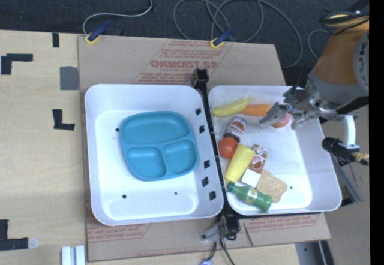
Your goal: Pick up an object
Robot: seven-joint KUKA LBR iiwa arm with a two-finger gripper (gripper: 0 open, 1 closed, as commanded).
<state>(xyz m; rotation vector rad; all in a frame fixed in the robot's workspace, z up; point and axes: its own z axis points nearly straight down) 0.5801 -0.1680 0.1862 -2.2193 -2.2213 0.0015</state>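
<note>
Gripper (pixel 281 115) at upper right of the right bin (pixel 312 156), fingers parted around a reddish item (pixel 281 121), just beside the carrot (pixel 259 110) and banana (pixel 231 107).

Blue tray (pixel 158 144) in left bin (pixel 96 156)

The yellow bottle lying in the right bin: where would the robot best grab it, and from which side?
Probably across the middle of the yellow bottle, from straight above. It lies flat and slanted, so its long sides are the narrow way to pinch. A tomato and a small carton crowd it, so the jaws need care.
</note>
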